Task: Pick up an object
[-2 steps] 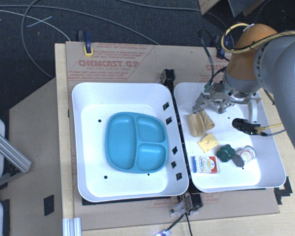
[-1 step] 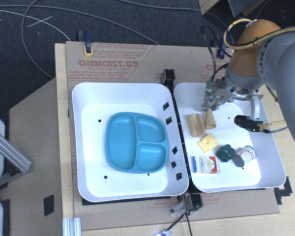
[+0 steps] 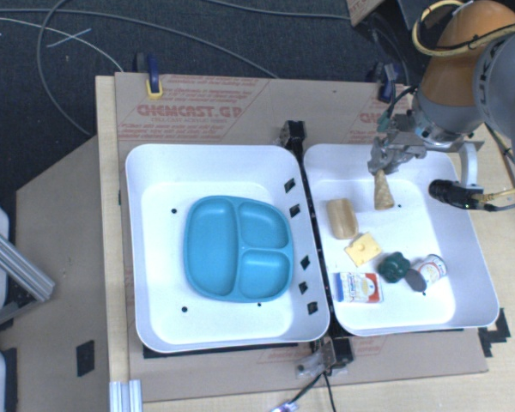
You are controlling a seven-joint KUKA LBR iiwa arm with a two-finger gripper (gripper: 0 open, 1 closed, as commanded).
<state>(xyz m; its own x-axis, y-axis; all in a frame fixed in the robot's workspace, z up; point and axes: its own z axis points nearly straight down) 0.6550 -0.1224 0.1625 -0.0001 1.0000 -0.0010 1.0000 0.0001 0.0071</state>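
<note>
Now, step: grasp, as you can judge.
Gripper (image 3: 386,163): pinching the tan wedge (image 3: 383,190), right bin's (image 3: 476,256) 12 o'clock.
Next: lift straight; the pinch looks shallow.

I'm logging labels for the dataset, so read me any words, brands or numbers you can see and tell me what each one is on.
"CHEMCAST GP", red, roughly as it reads, repeated across the brown protective sheet beneath the bins.
Small white packet in the right bin: red and blue print, too small to read.
Round lid: marking too blurred to read.
</note>
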